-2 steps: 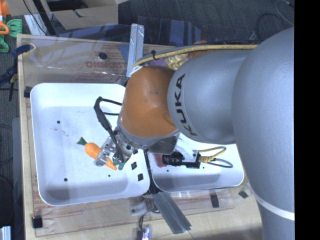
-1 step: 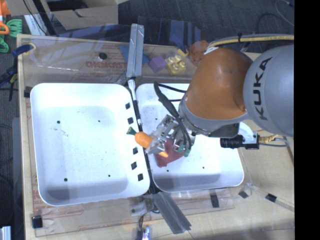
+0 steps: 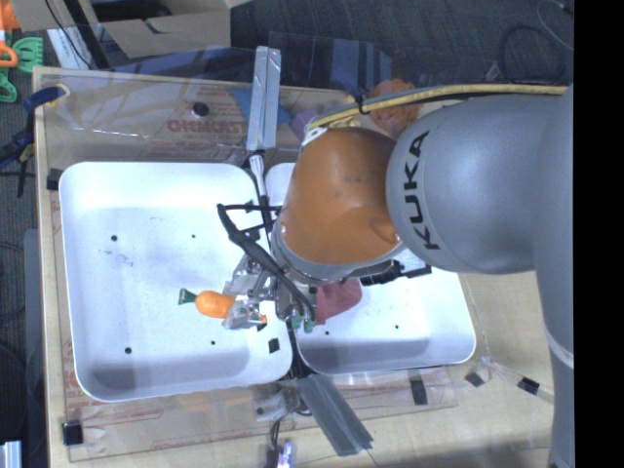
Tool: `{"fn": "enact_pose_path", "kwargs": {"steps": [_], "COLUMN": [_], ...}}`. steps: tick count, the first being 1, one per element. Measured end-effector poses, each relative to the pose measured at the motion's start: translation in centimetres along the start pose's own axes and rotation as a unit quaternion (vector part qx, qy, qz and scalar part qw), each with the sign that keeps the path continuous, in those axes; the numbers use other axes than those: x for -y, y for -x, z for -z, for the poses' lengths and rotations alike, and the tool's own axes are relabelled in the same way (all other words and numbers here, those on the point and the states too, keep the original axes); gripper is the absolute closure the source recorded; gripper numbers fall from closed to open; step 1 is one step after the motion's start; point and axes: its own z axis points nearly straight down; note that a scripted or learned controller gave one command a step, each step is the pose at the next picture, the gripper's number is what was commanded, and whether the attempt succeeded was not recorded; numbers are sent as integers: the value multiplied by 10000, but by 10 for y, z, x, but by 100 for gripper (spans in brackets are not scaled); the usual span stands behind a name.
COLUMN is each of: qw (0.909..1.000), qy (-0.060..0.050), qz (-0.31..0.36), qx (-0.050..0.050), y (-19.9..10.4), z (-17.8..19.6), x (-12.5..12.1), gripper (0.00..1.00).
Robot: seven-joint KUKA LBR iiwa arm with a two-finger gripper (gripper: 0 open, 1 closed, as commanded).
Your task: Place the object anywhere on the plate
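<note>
A small orange carrot with a green top lies low in the left white bin, toward its right side. My gripper is right against the carrot's right end, low over the bin floor. Whether the carrot is gripped cannot be made out from this angle. A dark pink plate lies in the right bin, mostly hidden under the arm's orange band and wrist, just right of the gripper.
The big grey arm covers most of the right bin. The ridge where the two bins meet runs just right of the gripper. A metal bracket stands behind the bins, and another metal bracket sits in front.
</note>
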Motion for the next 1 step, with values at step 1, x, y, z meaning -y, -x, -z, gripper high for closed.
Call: {"fn": "enact_pose_path", "kwargs": {"steps": [1], "qw": [9949], "qy": [5], "qz": [1013], "qx": [43], "y": [-4], "z": [80], "x": [-32], "gripper": [100]}}
